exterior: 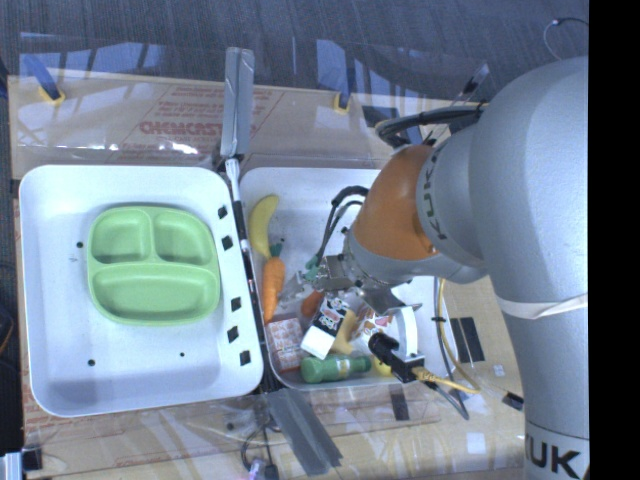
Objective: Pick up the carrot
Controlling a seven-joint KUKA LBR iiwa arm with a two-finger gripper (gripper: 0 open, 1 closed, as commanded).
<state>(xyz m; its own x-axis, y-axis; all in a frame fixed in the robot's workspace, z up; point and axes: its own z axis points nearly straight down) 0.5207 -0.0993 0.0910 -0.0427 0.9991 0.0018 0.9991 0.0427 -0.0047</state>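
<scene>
Green tray [153, 265] in left bin [40, 298]; banana [262, 224], perhaps bottle [335, 368], right.

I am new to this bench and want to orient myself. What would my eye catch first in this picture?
First the big grey arm with its orange band, reaching in from the right over the right bin. Next the bright green divided plate, alone in the left bin. Then the clutter in the right bin: a carrot below a banana by its left wall, and a green bottle near the front.
</scene>
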